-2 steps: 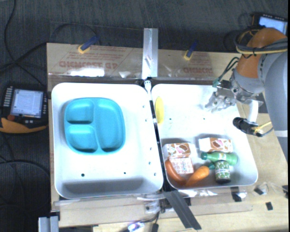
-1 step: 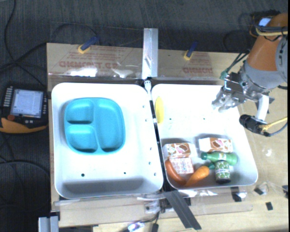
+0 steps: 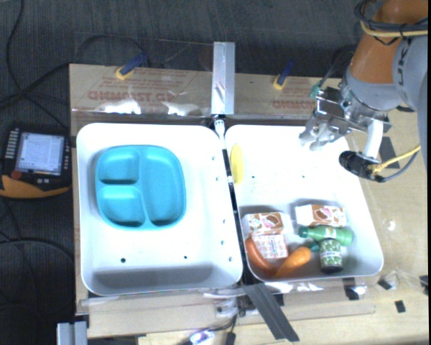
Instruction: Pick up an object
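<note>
Toy foods, a carrot [image 3: 296, 260], a green bottle [image 3: 329, 236] and small cartons [image 3: 266, 234], crowd the right bin's [image 3: 287, 178] near end. The gripper [image 3: 317, 136] hovers over its far corner, jaws released, holding nothing.

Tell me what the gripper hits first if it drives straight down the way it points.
Probably bare bin floor: the gripper hangs over the right bin at its far right corner, apart from the yellow item and the food pile. Depth is unclear.
</note>
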Available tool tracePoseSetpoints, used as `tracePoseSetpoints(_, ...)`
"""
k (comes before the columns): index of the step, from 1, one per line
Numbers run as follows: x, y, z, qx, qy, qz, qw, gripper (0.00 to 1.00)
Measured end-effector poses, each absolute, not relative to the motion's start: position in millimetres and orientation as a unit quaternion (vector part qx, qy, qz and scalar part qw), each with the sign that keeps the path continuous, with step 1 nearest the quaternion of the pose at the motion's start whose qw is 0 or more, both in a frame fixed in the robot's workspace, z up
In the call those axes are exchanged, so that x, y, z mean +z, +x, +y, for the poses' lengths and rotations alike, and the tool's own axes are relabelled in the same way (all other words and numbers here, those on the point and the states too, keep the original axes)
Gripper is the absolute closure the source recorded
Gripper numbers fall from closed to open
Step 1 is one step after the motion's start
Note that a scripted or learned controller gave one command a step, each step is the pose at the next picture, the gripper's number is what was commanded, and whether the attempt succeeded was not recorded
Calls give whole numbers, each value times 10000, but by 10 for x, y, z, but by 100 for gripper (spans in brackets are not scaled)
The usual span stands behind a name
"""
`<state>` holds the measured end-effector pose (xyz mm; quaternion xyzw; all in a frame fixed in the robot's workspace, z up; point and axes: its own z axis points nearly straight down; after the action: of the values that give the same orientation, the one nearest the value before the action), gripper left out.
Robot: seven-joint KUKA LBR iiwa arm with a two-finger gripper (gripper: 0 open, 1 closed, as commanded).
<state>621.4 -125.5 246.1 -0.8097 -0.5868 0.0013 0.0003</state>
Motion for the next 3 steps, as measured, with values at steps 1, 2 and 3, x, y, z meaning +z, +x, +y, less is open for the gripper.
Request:
tracePoseSetpoints(1, 2181, 6580, -858, 24, -8134, -5817, -1, 100)
tracePoseSetpoints(2, 2377, 6208, -698, 23, -7865, -6176, -1, 100)
tracePoseSetpoints(3, 2258, 6330, -143, 19, -7875, -6163, 4, 100)
